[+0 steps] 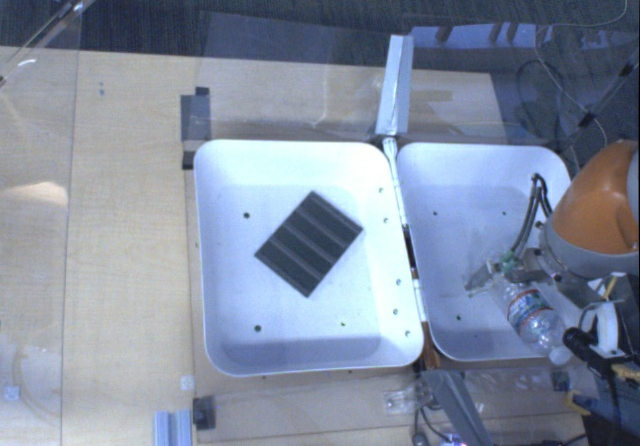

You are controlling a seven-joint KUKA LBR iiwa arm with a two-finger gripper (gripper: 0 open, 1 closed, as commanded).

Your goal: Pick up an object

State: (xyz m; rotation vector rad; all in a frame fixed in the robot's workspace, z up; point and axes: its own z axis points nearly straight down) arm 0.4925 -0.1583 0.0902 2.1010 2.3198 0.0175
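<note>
From my remote seat I saw the pale wooden table (120, 264) stretching out on the left, with a sheet of clear plastic lying over that side and catching some glare. Next came the left bin (225, 334), shallow and white with rounded corners. A dark grey ribbed slab (308, 242) lay flat near its middle, turned at a diagonal so one corner pointed toward the far edge, well apart from every wall.

A thin metal divider strip (395, 84) rose from the seam where the two bins met. The right bin (450, 184) sat just beside the left one, touching along that seam.

In the right bin's near right part, a clear plastic bottle (528, 314) lay tilted on its side, close to the bin's right wall. The jaws (492, 276) hung just beside the bottle's upper end, a thin metal finger pointing left over the white floor; I could not tell whether they were spread or pressed together, nor whether they touched the bottle. Black cables ran up from them to the arm (600, 214), whose orange band bulked at the right edge.
</note>
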